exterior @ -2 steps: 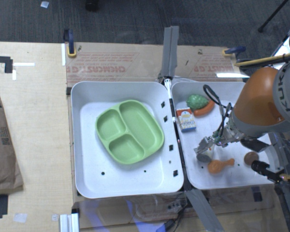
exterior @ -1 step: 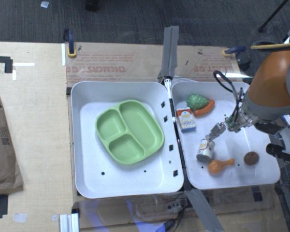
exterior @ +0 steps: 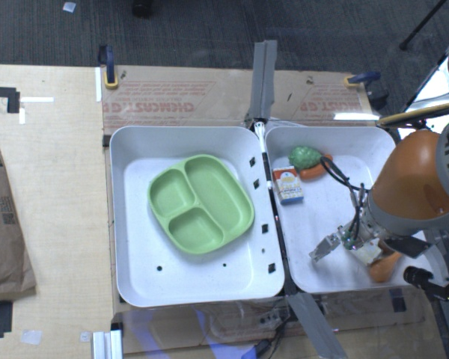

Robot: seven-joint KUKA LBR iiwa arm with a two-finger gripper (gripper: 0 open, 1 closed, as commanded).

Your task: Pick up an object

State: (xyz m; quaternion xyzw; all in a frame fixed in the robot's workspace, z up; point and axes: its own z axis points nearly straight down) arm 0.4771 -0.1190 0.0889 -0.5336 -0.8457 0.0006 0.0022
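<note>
Two white bins sat side by side on the bench — the left bin [exterior: 127, 223] held a green divided plate [exterior: 200, 203]. Gripper [exterior: 343, 242] hovered low in the right bin [exterior: 314, 275]; finger state could not be determined. An orange object [exterior: 384, 267] lay just beside it.

Evenly and brightly lit from above. Soft shadows inside the white bins [exterior: 127, 223]. Slight glare at the upper right edge. Mildly soft throughout, low resolution.

Arm [exterior: 423, 178]: grey w/ fat orange band above wrist, black cable looping off it. Gripper [exterior: 337, 244]: small, silver-grey metal, wires showing.
</note>
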